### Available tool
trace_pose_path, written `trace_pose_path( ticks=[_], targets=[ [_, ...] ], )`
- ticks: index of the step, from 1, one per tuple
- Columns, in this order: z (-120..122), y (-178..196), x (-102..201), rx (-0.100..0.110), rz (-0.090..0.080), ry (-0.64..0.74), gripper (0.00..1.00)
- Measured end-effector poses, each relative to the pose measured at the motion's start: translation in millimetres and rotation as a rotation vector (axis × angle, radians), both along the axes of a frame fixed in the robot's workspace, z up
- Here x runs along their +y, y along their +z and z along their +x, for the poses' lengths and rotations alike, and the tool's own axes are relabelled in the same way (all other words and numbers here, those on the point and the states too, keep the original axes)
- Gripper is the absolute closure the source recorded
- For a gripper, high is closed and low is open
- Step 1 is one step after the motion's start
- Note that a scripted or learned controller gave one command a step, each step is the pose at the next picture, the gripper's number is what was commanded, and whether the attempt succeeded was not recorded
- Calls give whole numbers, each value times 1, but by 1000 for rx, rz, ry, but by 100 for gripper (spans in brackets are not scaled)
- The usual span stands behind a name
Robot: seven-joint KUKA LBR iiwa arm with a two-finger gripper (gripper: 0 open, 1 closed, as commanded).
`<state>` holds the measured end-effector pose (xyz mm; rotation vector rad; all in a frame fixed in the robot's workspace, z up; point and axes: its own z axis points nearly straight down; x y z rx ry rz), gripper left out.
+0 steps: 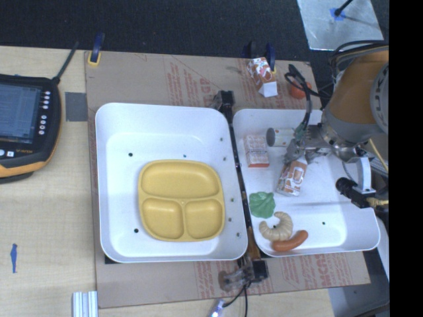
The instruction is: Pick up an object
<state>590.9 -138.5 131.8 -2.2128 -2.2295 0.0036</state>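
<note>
The gripper was parked right over the brown snack packet; finger state couldn't be told. A centered, straight-down grab was probably needed.

Two white bins, one yellow tray, two packets, one sausage, one croissant.

Two white bins side by side on brown cardboard: left bin with a yellow divided tray, right bin with a small packet, a brown pouch, a green piece, a croissant and a sausage toward six o'clock. Gripper low over the pouch's twelve-o'clock end, arm coming in from three o'clock. At nine o'clock, a handheld controller on the bench.
</note>
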Motion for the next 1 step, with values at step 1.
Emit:
trace_pose_path(
  ticks=[1],
  targets=[
    [20, 65, 67, -1, 2, -2, 100]
  ],
)
